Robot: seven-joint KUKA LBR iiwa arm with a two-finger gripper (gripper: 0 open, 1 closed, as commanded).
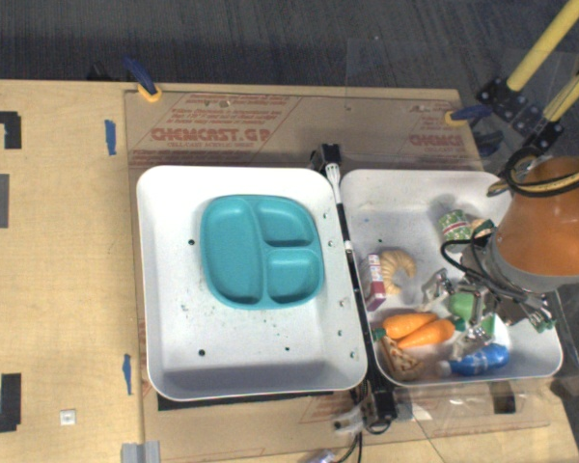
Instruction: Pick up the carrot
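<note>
Blue object (480, 360), blurry, sits at the near edge of the right bin (405, 189), beside a woven brown item (402, 358) near that bin's near-left corner. One carrot (420, 331): orange, lying across the near-left part of the right bin, just behind the woven item, apart from the fingertips. Two white bins, side by side on the cardboard sheet (222, 128) that covers the bench (53, 258).

Right bin contents, near to far: blue object, woven item, carrot, a green piece (460, 304) right by the fingers, one pale ridged pastry-like thing (399, 269) near the left wall with a small pink-labelled packet (375, 278) touching it on the left, and one green-and-white striped can (454, 224) toward the far right. That makes seven loose items, count rough since the arm hides part of the bin.

Gripper (466, 309) hangs over the near-right part of the right bin, just right of the carrot; fingers look spread a little with nothing clearly between them, though metal clutter makes this hard to read. Orange band (550, 225) of the arm sits above it, at the bin's right edge.

Left bin (174, 345): one teal divided tray (261, 249), three compartments, lying in the far-centre area; a few dark specks on the bin floor.

Far edge of the bench: one yellow clamp (147, 88) at the cardboard's far-left corner, another clamp (463, 115) at far right.
</note>
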